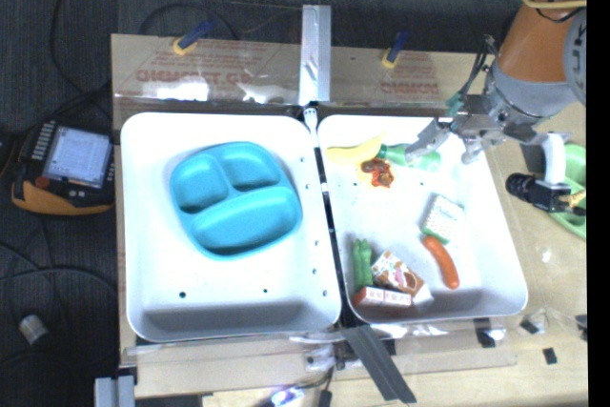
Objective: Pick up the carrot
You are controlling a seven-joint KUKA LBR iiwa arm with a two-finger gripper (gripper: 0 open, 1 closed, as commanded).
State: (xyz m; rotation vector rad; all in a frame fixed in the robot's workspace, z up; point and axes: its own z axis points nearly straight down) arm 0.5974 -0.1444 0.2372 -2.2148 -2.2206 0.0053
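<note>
The carrot [441, 261] lies in the right bin [496, 205], toward its front right part, with its long axis on a slant: one end points up-left toward a small white and green packet [442, 215] just above it, the other down-right toward the bin's front corner. The gripper [446, 139] hangs over the back of the same bin, well apart from the carrot and farther back; its two fingers are spread with nothing between them. A blue divided plate [234, 196] sits in the left bin [152, 291]
</note>
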